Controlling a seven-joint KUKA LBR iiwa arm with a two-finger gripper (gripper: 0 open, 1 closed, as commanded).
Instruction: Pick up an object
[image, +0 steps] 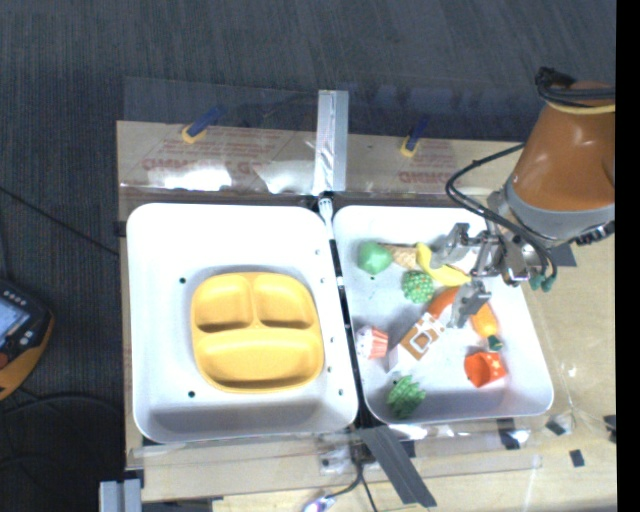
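My gripper hangs low over the upper middle of the right bin, below the orange wrist band. Right by it lie a yellow banana-like toy, a green bumpy toy and an orange carrot. A small orange and white box sits just below the carrot. An orange fruit and a red pepper lie to the gripper's lower right. I see nothing clearly held.
Also in the right bin are a green ball, a cone, a pink cupcake and a green broccoli. The left bin holds a yellow divided tray. A ridge separates the bins.
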